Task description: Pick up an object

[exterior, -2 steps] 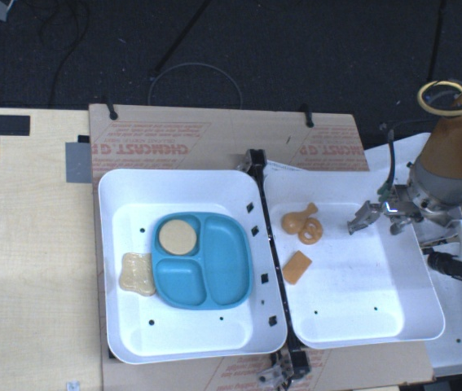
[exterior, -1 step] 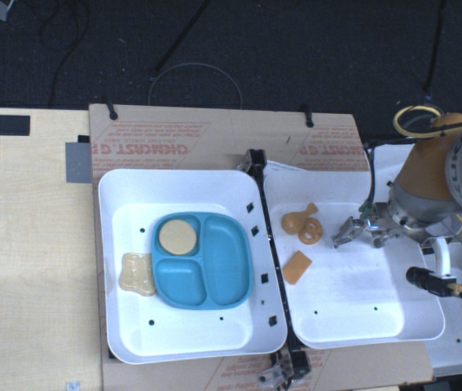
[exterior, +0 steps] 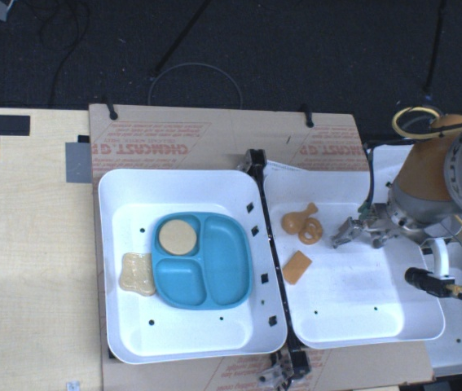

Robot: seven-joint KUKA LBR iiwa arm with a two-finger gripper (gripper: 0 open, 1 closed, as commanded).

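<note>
- Here's the arm (exterior: 434,173) reaching in from the right, its tool (exterior: 353,233) low over the right bin (exterior: 353,332), tip pointing left.
- The tool's two prongs look spread apart at the tip with nothing between them, so I'd call it released and carrying nothing.
- Just to the tool's left sits the nearest candidate: a tan pretzel-like piece (exterior: 304,223), close by but apart from the prongs.
- Below and left of the tool lies an orange wedge (exterior: 297,266), its long axis tilted, running from lower left to upper right.
- Over in the left bin (exterior: 125,332) there's a blue divided plate (exterior: 214,267) with a round cracker (exterior: 177,237) in its upper-left compartment, and a pale waffle-like piece (exterior: 137,274) touching the plate's left edge.
- Those are well apart from the tool, across the divider between the bins.
- My read: the grab has not happened yet, and the pretzel-like piece is the obvious target, a short push leftward from the tip.
- Risk as I see it: it may get nudged toward the bin wall rather than caught.
</note>
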